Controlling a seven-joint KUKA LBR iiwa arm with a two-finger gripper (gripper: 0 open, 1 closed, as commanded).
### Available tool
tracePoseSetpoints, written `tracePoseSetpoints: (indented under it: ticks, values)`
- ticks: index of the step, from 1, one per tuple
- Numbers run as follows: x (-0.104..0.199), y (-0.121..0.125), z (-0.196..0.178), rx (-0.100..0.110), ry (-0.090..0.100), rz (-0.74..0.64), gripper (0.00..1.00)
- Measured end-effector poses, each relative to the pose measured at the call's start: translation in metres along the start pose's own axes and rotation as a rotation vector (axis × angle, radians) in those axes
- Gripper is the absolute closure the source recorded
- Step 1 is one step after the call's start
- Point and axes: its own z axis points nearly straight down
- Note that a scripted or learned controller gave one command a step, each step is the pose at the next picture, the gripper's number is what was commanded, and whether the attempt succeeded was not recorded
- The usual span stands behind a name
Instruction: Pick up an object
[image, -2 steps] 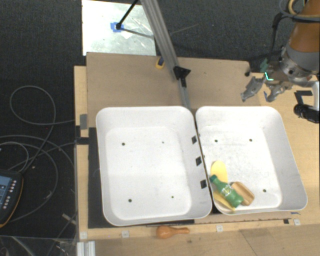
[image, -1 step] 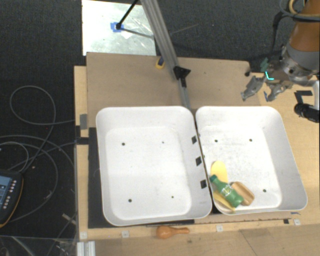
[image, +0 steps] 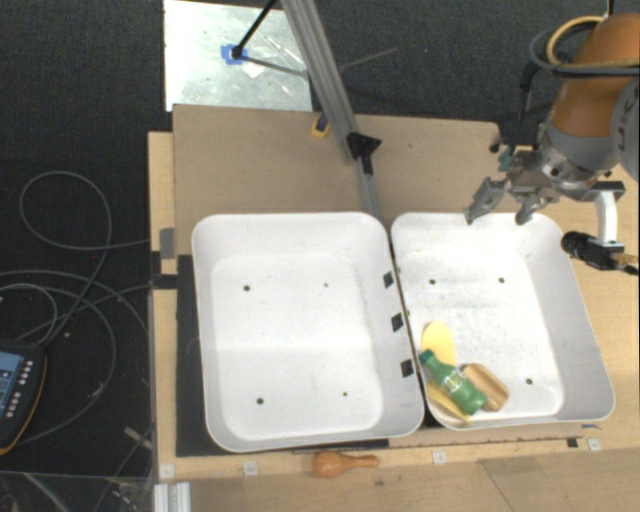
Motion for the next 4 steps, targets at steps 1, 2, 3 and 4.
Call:
tracePoseSetpoints:
  ticks: [1,2,3,4]
  values:
    - [0.009,-0.003,0.047,-0.001,0.0,-0.003,0.0]
    - [0.012,-0.007,0.109,0.001,0.001,-0.001,0.0]
    - [0.012,-0.004,0.093,-0.008,0.0,-0.001,1.0]
    - [0.01,0.005,0.03,-0.013,-0.002,-0.003,1.0]
